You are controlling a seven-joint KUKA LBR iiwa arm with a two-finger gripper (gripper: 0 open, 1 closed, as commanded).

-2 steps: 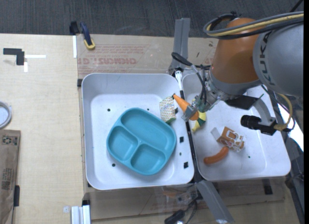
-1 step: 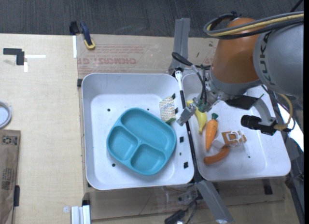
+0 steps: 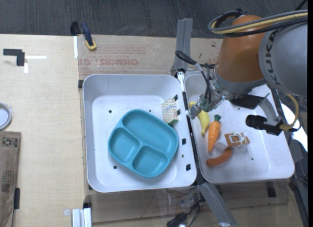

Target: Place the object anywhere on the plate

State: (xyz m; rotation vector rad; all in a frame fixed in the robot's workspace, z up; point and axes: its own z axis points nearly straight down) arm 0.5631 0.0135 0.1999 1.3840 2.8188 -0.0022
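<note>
A blue three-compartment plate (image 3: 143, 143) lies in the left bin (image 3: 98, 94). Just past its upper right rim, a small pale patterned packet (image 3: 169, 110) leans by the bin's right wall. My gripper (image 3: 204, 104) hangs low in the right bin (image 3: 274, 170), at its upper left. It is right over the top end of a yellow banana-shaped toy (image 3: 203, 121). Whether it touches the toy is hidden by the wrist. An orange carrot (image 3: 213, 132) lies beside the banana.
A reddish-brown sausage (image 3: 219, 158) and a small white-and-brown carton (image 3: 237, 140) lie in the middle of the right bin. The divider between the bins runs just left of my gripper. A tape roll (image 3: 4, 117) sits at the bench's far left.
</note>
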